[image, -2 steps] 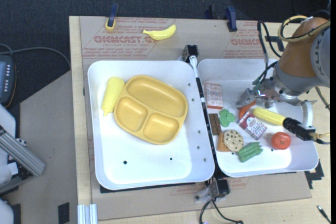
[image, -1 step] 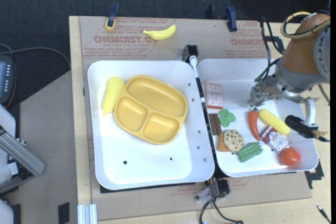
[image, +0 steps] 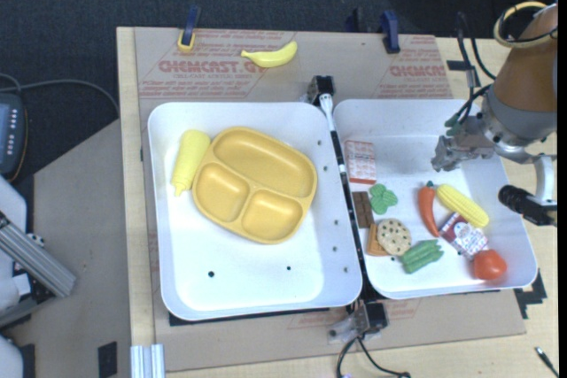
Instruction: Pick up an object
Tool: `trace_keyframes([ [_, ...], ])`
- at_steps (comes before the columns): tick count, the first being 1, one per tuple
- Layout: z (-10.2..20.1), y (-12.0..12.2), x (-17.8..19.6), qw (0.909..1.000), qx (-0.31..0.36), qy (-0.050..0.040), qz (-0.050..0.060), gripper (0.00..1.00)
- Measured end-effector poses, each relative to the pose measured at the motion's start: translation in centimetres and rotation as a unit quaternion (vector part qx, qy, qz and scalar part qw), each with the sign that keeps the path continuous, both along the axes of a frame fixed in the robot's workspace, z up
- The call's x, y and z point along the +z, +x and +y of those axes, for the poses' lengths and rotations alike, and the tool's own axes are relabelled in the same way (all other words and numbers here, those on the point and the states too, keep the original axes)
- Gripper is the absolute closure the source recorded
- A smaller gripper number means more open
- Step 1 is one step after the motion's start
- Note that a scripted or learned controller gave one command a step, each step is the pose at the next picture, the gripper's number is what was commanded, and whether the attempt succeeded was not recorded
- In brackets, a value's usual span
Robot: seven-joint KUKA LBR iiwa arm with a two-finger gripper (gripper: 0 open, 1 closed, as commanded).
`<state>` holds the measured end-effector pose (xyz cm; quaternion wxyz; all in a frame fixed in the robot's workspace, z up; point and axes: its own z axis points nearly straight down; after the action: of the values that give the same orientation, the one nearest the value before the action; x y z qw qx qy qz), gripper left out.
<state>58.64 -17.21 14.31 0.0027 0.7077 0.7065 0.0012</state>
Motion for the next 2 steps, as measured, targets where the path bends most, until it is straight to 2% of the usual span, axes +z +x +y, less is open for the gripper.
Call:
trace_keyframes([
  [2,-0.3,1.1,8.5,1.0000,0.001,-0.0002,0.000,1.00],
])
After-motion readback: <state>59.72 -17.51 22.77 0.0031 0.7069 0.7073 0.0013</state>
